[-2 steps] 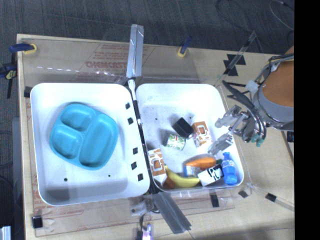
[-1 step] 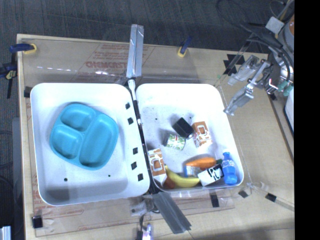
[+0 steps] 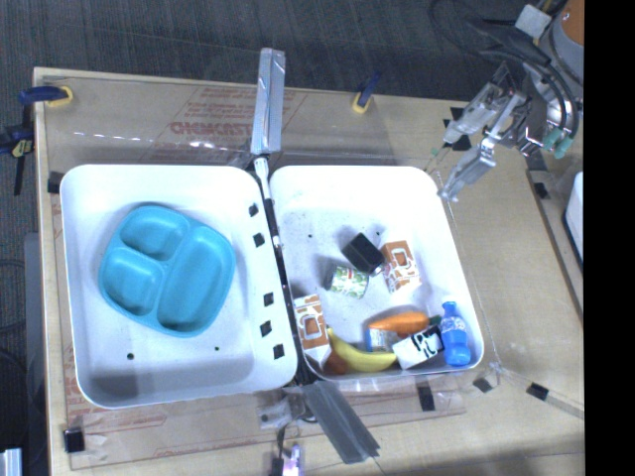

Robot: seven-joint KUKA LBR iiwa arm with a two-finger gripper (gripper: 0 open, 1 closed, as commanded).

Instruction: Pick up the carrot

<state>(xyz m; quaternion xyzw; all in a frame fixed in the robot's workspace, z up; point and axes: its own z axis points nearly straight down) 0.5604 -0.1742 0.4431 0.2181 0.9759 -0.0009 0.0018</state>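
Two shallow white bins side by side on the counter [image 3: 496, 266]. In the left bin [image 3: 79, 266], a blue divided plate [image 3: 167, 278] lying flat, well away from the work. In the right bin [image 3: 437, 201], a heap of small things gathered toward the near right corner, probably slid or dropped there at random. Carrot [image 3: 399, 322] lying on its side low in that corner, wedged among neighbours: a yellow banana [image 3: 362, 357] just in front, a black-and-white packet [image 3: 420, 346] touching its near side, a blue bottle [image 3: 453, 333] just to its right. Further back, a black block [image 3: 363, 252], a green-and-white can [image 3: 348, 282] and two orange-and-white cartons [image 3: 401, 265] [image 3: 313, 322]. Crowding likely to make a clean grasp awkward, with only the carrot's top free.

Pincer [image 3: 468, 159] poised above the bin's far right corner, outside the clutter, well apart from the carrot. Fingers slanting down and to the left, seemingly spread a little, with nothing between them and touching nothing. Grasp not yet begun.
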